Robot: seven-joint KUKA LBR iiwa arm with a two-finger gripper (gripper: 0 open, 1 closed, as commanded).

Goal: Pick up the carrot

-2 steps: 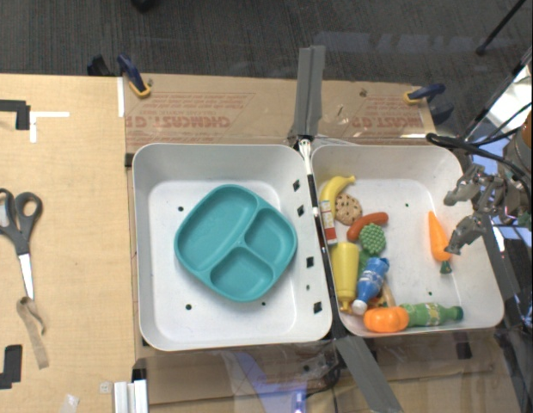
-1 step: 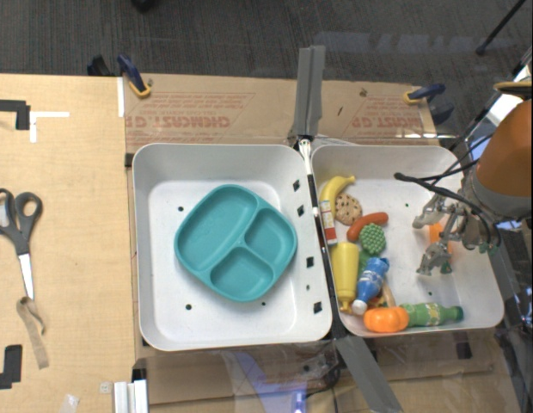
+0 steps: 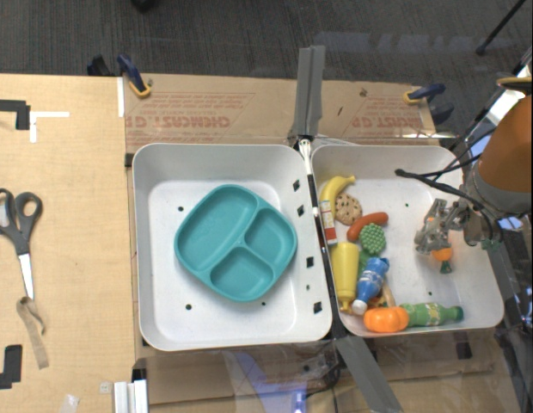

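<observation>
The carrot (image 3: 442, 254) is a small orange piece with a green tip pointing down, near the right wall of the right bin (image 3: 404, 169). My gripper (image 3: 437, 243) reaches in from the right and sits directly over it. The metal fingers (image 3: 431, 228) are closed on the carrot's orange upper end, and the green tip sticks out below them.
Along the right bin's left side lie a banana (image 3: 333, 193), cookie (image 3: 347, 207), red sausage (image 3: 367, 224), broccoli (image 3: 373, 241), yellow bottle (image 3: 345, 269) and blue bottle (image 3: 370, 280). An orange (image 3: 386, 319) and green bottle (image 3: 431, 314) lie at its front. The left bin holds a teal divided plate (image 3: 235, 242).
</observation>
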